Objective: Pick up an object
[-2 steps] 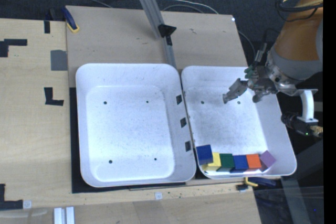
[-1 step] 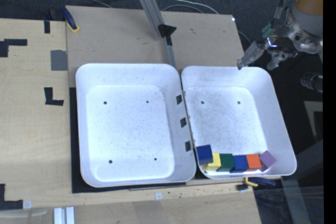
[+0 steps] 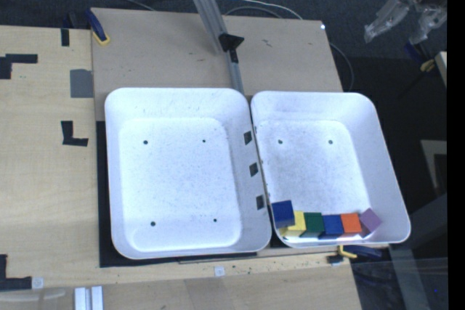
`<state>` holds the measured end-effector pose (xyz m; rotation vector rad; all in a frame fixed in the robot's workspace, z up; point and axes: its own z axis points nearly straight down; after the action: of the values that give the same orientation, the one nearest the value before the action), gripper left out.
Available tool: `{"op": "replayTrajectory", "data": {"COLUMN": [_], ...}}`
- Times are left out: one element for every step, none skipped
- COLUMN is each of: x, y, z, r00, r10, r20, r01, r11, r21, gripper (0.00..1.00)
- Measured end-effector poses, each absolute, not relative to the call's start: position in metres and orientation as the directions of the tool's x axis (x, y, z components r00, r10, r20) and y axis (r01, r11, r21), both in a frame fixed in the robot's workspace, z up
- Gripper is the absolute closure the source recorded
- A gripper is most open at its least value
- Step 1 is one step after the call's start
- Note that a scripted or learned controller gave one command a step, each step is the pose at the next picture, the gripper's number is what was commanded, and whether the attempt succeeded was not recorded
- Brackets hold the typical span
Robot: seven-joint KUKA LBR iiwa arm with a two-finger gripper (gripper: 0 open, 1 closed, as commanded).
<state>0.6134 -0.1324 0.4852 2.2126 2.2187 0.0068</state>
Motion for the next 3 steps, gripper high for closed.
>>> {"op": "replayTrajectory", "data": {"x": [0.641, 0.634, 0.646], "y": [-0.105, -0.062, -0.029], "z": [0.378, 0.280, 0.391], "r00": [-0.002, -0.003, -0.005], "r10": [1.000, 1.000, 1.000], "r20": [0.001, 0.001, 0.000], "r01": [1.000, 1.000, 1.000], "r11": [0.002, 0.003, 0.005], "r21": [-0.009, -0.010, 0.008], "gripper": [0.00, 0.00, 0.00]}}
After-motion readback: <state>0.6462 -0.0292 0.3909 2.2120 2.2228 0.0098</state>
